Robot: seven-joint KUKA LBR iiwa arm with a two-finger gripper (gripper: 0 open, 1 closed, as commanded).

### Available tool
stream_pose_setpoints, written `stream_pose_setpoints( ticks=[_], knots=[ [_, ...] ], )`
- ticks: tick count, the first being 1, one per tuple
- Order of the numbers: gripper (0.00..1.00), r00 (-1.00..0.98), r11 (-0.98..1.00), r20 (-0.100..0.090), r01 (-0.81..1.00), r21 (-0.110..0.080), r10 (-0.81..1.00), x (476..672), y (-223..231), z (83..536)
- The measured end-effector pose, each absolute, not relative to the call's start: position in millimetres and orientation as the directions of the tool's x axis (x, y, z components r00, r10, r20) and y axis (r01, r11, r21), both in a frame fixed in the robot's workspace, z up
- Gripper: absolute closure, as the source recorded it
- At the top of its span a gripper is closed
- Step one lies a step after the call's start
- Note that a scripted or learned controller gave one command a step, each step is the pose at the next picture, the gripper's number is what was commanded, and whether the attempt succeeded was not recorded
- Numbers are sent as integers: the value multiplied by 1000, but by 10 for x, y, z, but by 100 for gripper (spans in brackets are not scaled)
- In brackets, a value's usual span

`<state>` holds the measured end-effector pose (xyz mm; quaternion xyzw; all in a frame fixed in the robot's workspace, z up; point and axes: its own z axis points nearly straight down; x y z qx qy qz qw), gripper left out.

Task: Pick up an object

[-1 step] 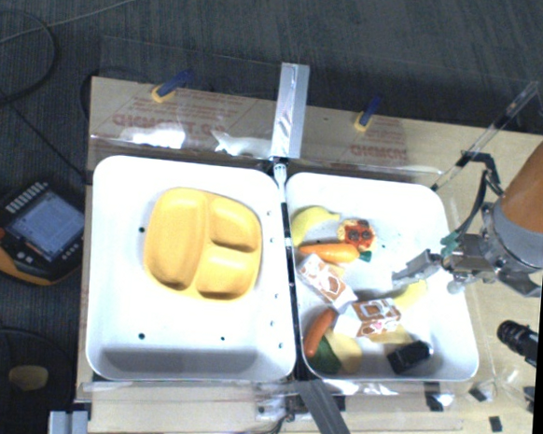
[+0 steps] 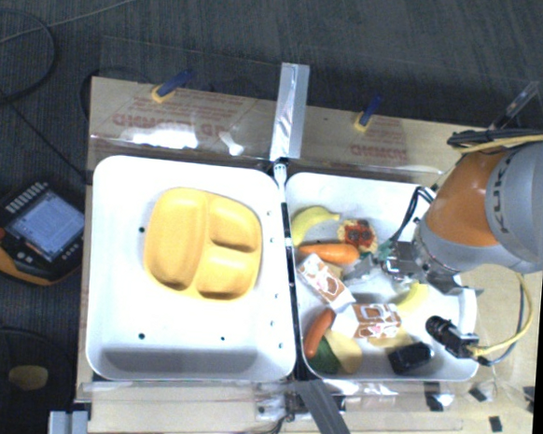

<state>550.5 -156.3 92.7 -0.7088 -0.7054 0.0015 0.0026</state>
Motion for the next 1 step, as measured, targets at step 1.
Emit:
stream_pose_setpoints(
  ticks=[1],
  knots=[
    [0, 22, -22, -6, 1000, 14, 1000, 6142, -1020, 891]
  ],
)
